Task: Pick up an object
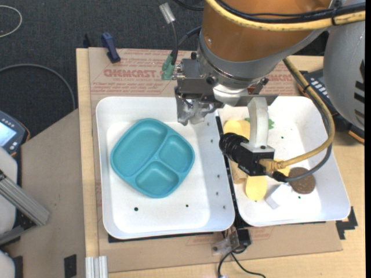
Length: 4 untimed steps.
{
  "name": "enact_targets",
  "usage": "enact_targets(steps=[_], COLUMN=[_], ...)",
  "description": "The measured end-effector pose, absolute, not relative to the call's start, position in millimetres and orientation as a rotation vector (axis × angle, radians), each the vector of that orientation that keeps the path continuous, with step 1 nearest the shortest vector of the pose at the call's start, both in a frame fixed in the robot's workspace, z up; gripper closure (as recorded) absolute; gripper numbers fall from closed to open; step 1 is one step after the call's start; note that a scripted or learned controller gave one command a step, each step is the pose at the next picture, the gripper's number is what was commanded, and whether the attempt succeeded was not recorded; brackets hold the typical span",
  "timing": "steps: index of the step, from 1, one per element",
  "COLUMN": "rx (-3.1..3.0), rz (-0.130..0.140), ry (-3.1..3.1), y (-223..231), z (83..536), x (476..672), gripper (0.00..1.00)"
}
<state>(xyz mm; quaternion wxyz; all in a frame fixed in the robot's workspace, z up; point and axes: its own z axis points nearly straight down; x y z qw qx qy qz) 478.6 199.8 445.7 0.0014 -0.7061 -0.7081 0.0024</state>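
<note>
Dark carpet surrounds a brown cardboard-topped bench (133, 68) printed with red lettering, on which two shallow white plastic bins sit side by side. A turquoise plastic plate with three compartments (152, 157) lies flat in the left bin (116, 213), a little left of its middle and turned at an angle to the bin walls. The right bin (324, 204) holds a pale yellow rounded object (236, 128) near its upper left, a second yellow piece (255, 187) lower down, a round brown disc (302, 180) towards the right, and a small white block (273, 200) just beside the lower yellow piece. The grey arm with its wide orange band (261, 16) hangs over the far side of both bins. Its gripper (191, 116) (a dull metal block with short fingers) sits above the far edge of the left bin, just beyond the turquoise plate and close to the seam between the bins. I cannot tell whether the claw is spread or pressed together, and nothing is visible between its tips. A black cylindrical fitting with a yellow hose (301, 158) and a white bracket (259, 123) juts over the right bin.
</note>
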Motion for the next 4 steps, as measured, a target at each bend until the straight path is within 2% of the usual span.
enact_targets(steps=[1,2,3,4], rx=[-2.217,-2.232,-2.222,-2.227], rz=[0.023,-0.029,0.008,-0.008], ry=[-2.218,-2.223,-2.216,-2.221], y=[225,183,157,139], z=[301,469,427,470], x=[503.8,505.2,477.7,479.6], gripper=[1.0,1.0,1.0,1.0])
